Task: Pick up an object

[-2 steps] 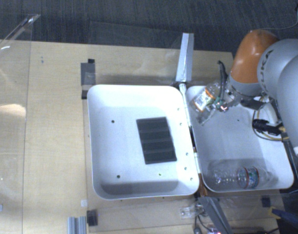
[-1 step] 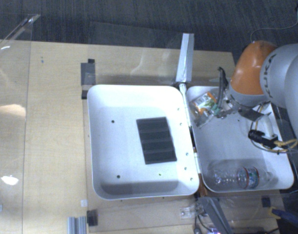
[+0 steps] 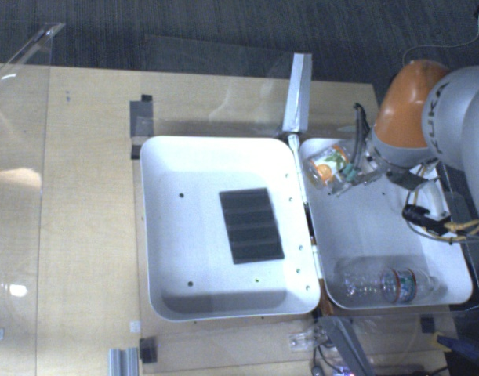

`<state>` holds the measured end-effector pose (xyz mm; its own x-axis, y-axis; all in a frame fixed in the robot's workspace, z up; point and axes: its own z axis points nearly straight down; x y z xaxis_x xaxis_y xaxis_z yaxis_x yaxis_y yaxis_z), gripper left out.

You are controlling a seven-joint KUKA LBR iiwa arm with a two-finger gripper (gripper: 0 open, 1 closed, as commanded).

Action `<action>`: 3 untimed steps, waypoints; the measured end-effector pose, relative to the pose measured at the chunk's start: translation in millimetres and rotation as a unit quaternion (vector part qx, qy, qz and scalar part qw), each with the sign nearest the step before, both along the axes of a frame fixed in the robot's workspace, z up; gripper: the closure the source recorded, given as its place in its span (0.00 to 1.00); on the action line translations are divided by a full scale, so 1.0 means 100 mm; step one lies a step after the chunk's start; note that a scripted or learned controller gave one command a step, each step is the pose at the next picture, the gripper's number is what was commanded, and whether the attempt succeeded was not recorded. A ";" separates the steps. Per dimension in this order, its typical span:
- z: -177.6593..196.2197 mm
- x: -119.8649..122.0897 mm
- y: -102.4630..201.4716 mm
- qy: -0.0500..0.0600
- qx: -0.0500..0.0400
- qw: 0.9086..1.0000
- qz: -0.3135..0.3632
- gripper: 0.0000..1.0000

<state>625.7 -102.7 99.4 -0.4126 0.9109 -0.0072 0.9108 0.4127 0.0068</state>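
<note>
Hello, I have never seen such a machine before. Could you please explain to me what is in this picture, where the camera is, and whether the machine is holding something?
The camera sits above a wooden bench and looks down at a slant. Two shallow white trays lie side by side. The left tray holds a flat black ridged block. The right tray holds a clear plastic bottle lying on its side near the front, and a small orange and green packet in the far corner. The big grey and orange shape on the right is a robot arm. Its gripper is down beside that packet. Whether it holds the packet cannot be judged here.
</note>
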 end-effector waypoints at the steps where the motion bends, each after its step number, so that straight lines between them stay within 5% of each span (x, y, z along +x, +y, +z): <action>1: -0.01 -0.01 0.01 0.001 0.000 1.000 0.000 0.00; 2: -0.16 0.31 -0.03 0.027 -0.001 1.000 -0.011 0.00; 3: -0.11 -0.37 -0.67 0.000 0.001 0.998 -0.065 0.00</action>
<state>589.0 -169.9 88.0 -0.2911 0.9567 -0.0049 0.9567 0.2911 0.0083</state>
